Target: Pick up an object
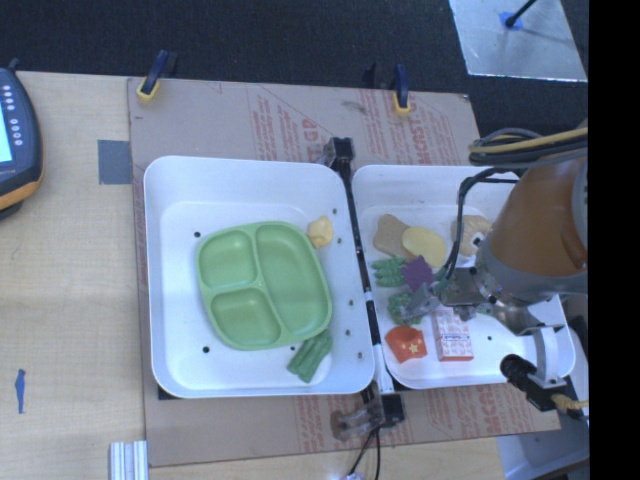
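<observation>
The right bin [420, 183] holds a brown piece [390, 233], a yellow piece [425, 245], a green toy [389, 269], a purple toy [417, 272], a red toy [406, 344] and a small red-and-white box [453, 338]. My gripper [447, 293] hangs low over the middle of this bin, just right of the purple toy and above the box. The arm's orange band [540, 218] covers the bin's right part. I see nothing clearly held.
The left bin [170, 268] carries a green divided plate [263, 285], a small yellow object [320, 232] at the plate's upper right and a green oblong toy [311, 356] at its lower right. A handheld controller [15, 138] lies at the far left.
</observation>
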### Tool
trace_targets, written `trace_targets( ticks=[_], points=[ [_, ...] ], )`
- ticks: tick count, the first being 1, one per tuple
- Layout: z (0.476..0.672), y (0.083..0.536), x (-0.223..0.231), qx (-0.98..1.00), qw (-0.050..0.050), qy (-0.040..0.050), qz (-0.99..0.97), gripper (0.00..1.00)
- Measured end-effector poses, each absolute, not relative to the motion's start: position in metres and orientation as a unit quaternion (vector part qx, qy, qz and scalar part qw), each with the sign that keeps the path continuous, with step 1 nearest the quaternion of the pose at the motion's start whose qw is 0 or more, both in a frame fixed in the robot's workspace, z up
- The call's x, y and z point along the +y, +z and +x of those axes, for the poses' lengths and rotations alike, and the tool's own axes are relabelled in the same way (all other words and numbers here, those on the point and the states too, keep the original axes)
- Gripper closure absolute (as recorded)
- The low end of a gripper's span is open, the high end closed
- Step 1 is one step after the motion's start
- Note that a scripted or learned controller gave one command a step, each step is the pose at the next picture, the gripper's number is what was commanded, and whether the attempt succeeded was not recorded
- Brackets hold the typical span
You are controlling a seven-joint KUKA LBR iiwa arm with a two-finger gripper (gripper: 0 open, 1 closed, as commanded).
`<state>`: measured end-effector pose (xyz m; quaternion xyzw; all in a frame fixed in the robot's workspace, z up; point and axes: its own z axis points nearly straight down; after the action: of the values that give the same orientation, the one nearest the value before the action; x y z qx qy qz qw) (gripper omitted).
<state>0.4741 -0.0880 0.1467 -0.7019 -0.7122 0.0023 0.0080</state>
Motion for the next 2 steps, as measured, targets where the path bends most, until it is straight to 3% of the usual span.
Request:
trace_targets(
  ticks=[1,2],
  points=[
    [0.534,0.106,-0.1,-0.71,0.0,0.0008,-0.704,0.0],
    [0.532,0.119,-0.101,-0.709,0.001,0.0017,-0.705,1.0]
  ],
)
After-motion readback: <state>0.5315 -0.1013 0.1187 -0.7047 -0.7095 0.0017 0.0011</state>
